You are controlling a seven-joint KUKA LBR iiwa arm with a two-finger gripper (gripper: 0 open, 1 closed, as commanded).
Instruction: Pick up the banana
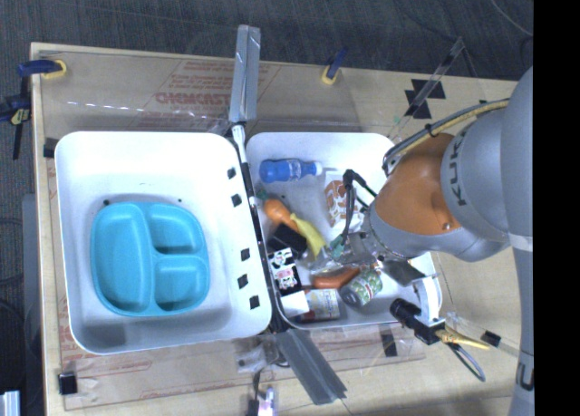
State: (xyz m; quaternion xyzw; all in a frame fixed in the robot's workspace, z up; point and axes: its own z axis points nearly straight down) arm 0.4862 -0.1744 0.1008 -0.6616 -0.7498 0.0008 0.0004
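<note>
Gripper state could not be told; a mis-grasp was judged likely, banana crowded by carrot.

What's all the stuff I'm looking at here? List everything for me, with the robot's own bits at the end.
Bins: two, white, side by side on the bench; left bin, right bin.
Divided plate: one, light blue, in the left bin.
Bottle: one, blue, lying at the far end of the right bin.
Banana: one, yellow, middle of the right bin, in the clutter.
Carrot-like piece: one, orange, just beside the banana.
Can: one, greenish, near end of the right bin.
Other small packets and items: several, mixed colours, too jumbled to name, right bin.
Clamps: two, blue, on the bench's far edge.
Robot arm: one, grey with an orange band, over the right bin.
</note>
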